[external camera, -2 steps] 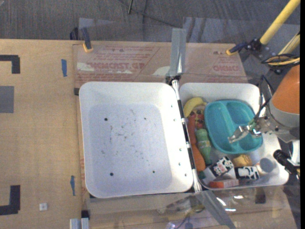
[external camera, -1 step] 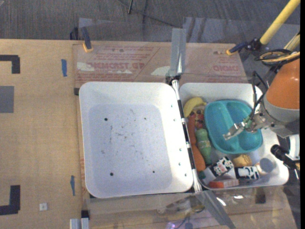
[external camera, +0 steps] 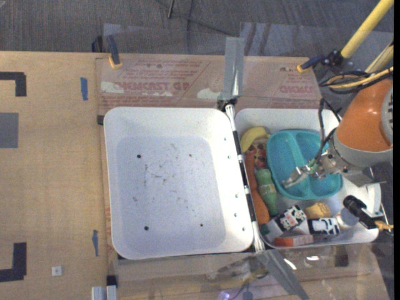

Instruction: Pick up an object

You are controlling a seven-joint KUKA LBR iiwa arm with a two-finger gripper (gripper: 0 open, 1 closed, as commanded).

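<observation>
The gripper (external camera: 299,177) hangs low over the teal bowl (external camera: 294,158) near the right bin's (external camera: 284,114) far edge, seemingly lining up a grasp, its opening too blurred to judge.

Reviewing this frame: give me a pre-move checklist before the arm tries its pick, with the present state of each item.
1. Gripper is over a bin that holds things: ok, it is above the right bin.
2. A target lies beneath it: ok, the teal bowl.
3. Something held between the fingers: cannot tell.
4. Neighbours crowd the bowl: not ok, the banana, green bottle and cow toy lie close by.
5. Left bin is unobstructed for a drop: ok.
</observation>
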